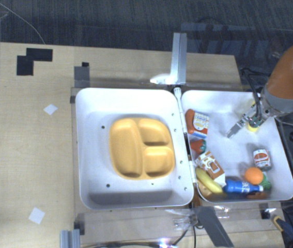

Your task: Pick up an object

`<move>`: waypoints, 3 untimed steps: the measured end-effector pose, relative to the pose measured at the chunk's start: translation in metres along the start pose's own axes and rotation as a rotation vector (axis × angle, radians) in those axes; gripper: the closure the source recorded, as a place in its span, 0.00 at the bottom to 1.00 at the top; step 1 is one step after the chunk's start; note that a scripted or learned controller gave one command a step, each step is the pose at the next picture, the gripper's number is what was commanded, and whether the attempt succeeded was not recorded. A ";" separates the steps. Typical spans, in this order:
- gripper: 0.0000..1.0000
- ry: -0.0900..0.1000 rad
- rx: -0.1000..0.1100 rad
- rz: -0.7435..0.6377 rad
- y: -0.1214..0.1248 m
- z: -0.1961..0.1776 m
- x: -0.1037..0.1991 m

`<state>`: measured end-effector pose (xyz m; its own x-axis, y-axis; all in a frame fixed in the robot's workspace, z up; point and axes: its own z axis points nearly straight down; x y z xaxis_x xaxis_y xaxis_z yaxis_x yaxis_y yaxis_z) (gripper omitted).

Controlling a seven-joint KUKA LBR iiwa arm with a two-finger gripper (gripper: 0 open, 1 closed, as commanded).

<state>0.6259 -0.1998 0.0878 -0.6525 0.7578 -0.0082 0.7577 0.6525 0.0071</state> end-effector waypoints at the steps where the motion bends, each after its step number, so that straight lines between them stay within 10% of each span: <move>1: 0.00 -0.001 0.000 -0.189 -0.075 -0.003 0.082; 2: 0.00 -0.001 -0.002 -0.032 0.006 -0.001 0.039; 3: 0.00 -0.002 0.000 -0.013 -0.085 -0.004 0.109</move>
<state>0.4901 -0.1725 0.0902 -0.6621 0.7493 -0.0103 0.7493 0.6622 0.0067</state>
